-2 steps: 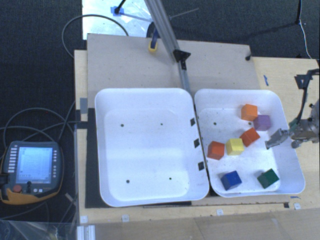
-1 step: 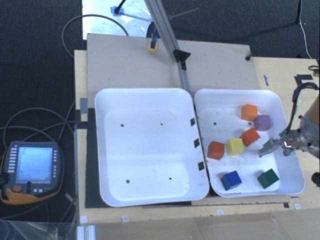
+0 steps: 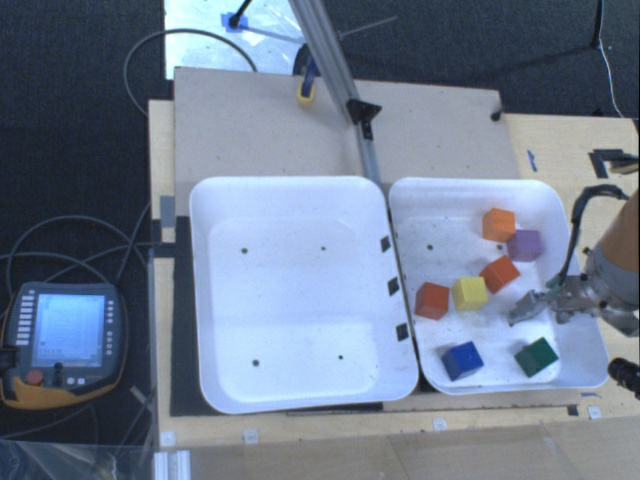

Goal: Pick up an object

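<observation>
The right bin (image 3: 575, 218) holds several coloured blocks: an orange one (image 3: 499, 224), a purple one (image 3: 526, 244), a red-orange one (image 3: 500, 272), a yellow one (image 3: 470, 292), a red one (image 3: 432, 300), a blue one (image 3: 462, 359) and a green one (image 3: 537, 356). My gripper (image 3: 530, 308) reaches in from the right over this bin. It hangs just right of the red-orange block and above the green block. Nothing shows held in it.
The left bin (image 3: 290, 288) stands beside the right one, sharing a middle rim. A slanted metal pole (image 3: 330, 48) crosses the back of the bench. A teach pendant (image 3: 62, 343) lies on the floor at the left.
</observation>
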`<action>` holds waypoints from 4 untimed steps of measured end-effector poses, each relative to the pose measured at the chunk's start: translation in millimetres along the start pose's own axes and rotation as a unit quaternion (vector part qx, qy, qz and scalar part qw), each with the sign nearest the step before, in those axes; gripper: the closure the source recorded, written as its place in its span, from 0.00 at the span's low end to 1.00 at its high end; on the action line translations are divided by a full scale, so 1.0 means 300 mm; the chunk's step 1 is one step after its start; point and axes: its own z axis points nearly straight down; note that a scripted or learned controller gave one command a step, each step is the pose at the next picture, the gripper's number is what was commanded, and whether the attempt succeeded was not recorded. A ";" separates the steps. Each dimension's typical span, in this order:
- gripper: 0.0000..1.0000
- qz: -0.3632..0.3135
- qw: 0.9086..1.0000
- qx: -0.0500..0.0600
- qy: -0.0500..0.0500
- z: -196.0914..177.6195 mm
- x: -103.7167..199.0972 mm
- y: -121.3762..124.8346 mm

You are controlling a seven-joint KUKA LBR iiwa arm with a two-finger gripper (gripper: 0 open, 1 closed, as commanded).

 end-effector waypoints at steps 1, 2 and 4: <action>1.00 -0.001 1.000 -0.003 -0.001 -0.044 -0.002 0.006; 1.00 -0.001 1.000 -0.004 -0.001 -0.189 0.002 0.011; 1.00 -0.005 1.000 -0.003 0.000 -0.407 0.180 0.068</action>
